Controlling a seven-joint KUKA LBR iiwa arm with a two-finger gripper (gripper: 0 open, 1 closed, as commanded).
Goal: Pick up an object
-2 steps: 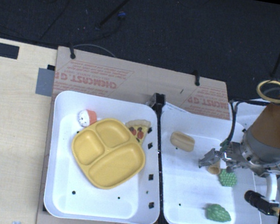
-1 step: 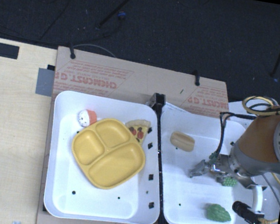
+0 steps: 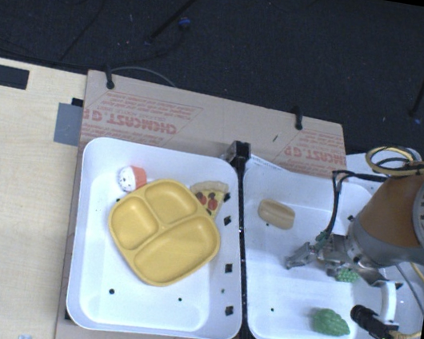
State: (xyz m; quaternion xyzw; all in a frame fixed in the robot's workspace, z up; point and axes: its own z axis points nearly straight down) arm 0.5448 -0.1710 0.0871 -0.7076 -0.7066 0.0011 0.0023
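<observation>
My gripper (image 3: 316, 258) hangs low over the middle of the right bin (image 3: 276, 314), and the arm comes in from the right. A small green piece (image 3: 349, 274) sits right beside the gripper on its right side; whether it is held I cannot tell. A tan bread-like block (image 3: 276, 213) lies in the bin's far left part, apart from the gripper. A green leafy lump (image 3: 329, 323) rests near the bin's front right corner.
The left bin (image 3: 87, 281) holds a yellow divided plate (image 3: 164, 232), a small white and orange toy (image 3: 131, 179) and a pizza-slice toy (image 3: 210, 196) behind the plate. A black divider (image 3: 236, 242) runs between the bins.
</observation>
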